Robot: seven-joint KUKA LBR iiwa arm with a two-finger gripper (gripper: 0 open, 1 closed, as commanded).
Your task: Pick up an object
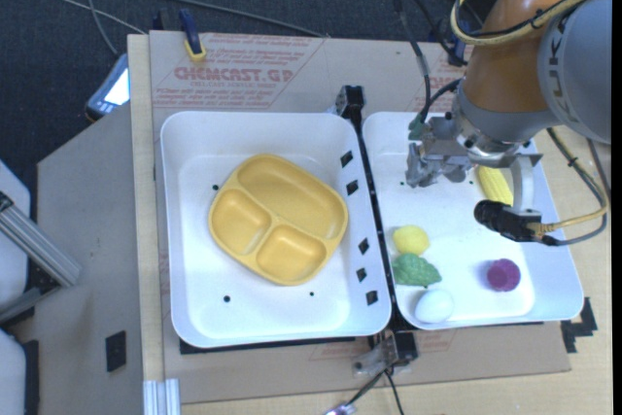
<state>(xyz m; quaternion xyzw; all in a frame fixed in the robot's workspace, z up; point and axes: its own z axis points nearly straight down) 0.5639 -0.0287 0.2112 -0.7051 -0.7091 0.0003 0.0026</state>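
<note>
My gripper hangs over the upper middle of the right bin, its metal fingers pointing down with nothing visible between them. Below it lie a yellow lemon, a green broccoli piece and a white egg. A purple plum sits toward the bin's lower right. A yellow corn cob lies to the right of the gripper, partly hidden by the arm. A black fitting juts out from the arm above the plum.
The left bin holds a yellow divided plate. A black divider with clips runs between the bins. Cables trail from the arm on the right, and cardboard lies under both bins.
</note>
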